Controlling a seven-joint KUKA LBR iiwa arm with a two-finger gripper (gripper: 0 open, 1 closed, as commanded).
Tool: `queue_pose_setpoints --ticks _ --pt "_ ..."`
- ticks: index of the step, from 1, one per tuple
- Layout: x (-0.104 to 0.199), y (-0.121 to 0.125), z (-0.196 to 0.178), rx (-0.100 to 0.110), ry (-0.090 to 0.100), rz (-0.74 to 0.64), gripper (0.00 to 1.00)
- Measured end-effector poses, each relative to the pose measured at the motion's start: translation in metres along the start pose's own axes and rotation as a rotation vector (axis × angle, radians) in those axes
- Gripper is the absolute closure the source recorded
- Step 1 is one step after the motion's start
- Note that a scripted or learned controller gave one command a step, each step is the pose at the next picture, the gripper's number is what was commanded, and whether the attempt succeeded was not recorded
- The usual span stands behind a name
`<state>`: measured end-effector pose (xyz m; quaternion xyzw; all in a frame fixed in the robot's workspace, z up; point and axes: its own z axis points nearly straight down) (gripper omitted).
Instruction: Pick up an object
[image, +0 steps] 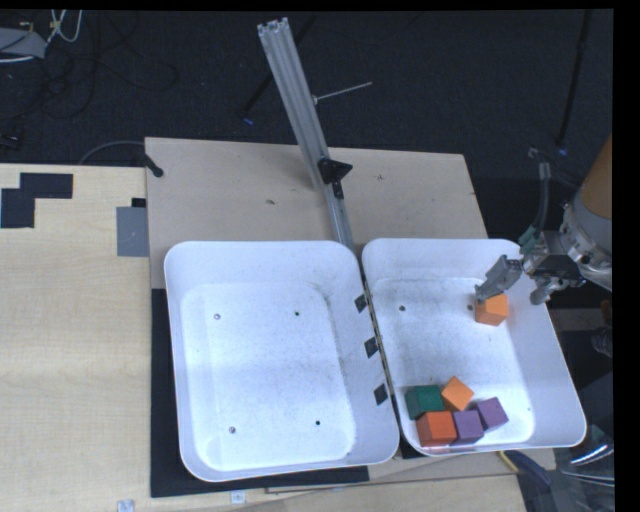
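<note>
Right bin: an orange block sits near the upper right, directly under the left finger of the gripper, whose two fingers are spread apart with nothing gripped between them. Lower corner of the same bin: a cluster comprising a green block, small orange block, red-orange block and two purple blocks. Left bin: white, beside it.

I note one small orange block in the right bin, lying toward the upper right of the floor, tilted, just beside my gripper, whose fingers stand apart. I record a cluster touching one another at the bin's near edge: green block, second orange block, red-orange block and two purple blocks.
</note>
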<state>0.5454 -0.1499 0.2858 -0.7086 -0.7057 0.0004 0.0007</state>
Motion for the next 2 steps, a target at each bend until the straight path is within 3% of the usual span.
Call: queue_pose_setpoints --ticks 1,2 --pt "0.000 0.000 0.000 0.000 0.000 0.001 0.00" --pt "-0.026 -0.011 0.100 0.009 0.001 -0.002 0.00"
